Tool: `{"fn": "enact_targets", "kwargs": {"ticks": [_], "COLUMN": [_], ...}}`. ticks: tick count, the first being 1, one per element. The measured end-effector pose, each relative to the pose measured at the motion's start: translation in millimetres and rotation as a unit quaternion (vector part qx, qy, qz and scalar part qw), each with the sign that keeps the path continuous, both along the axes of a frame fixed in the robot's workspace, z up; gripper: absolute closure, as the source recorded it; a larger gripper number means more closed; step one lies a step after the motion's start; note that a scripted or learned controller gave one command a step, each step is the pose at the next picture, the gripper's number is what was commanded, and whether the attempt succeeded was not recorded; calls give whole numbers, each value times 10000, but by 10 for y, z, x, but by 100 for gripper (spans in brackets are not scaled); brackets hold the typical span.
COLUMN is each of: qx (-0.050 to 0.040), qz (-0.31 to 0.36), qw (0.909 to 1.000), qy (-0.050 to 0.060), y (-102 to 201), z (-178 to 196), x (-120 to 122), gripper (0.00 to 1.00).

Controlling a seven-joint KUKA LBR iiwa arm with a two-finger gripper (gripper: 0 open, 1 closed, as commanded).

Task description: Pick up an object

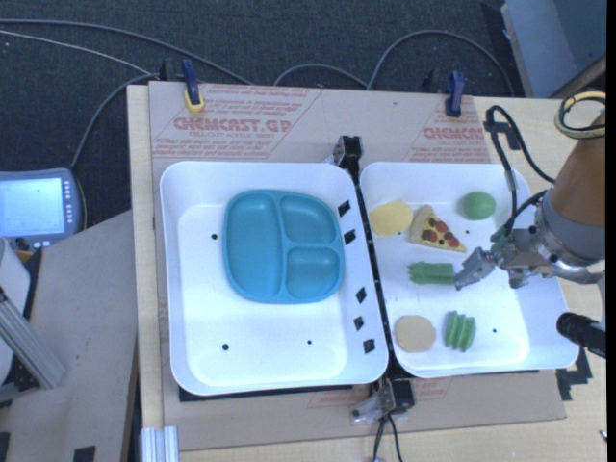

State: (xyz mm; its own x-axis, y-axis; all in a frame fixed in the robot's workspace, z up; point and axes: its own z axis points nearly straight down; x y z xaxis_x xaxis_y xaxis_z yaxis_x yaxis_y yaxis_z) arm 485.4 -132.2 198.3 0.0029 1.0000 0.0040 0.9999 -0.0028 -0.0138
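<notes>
Tan disc (416,332) and ridged green piece (460,331) sit nearest you in right bin (539,349). Hand (478,267) hovers just beside long green piece (430,273), holding nothing; spread unclear. Your risk: fingertip nudges piece aside, pizza slice (436,229) close by.

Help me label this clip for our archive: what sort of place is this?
Most likely a robotics lab bench rather than a kitchen. Two white bins sit on a clamped board, toy food such as a pizza slice lies in the right one, and cables and a small monitor surround the bench.
</notes>
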Motion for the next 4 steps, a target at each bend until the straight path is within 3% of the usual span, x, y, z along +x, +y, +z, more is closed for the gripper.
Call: {"fn": "enact_targets", "kwargs": {"ticks": [1,3,4], "qx": [-12,-2,-9], "qz": [15,11,7], "qw": [10000,10000,10000], "qy": [-58,-34,-61], "y": [1,35,33], "z": [52,-1103,-968], "x": [28,-23,-12], "gripper": [0,0,100]}}
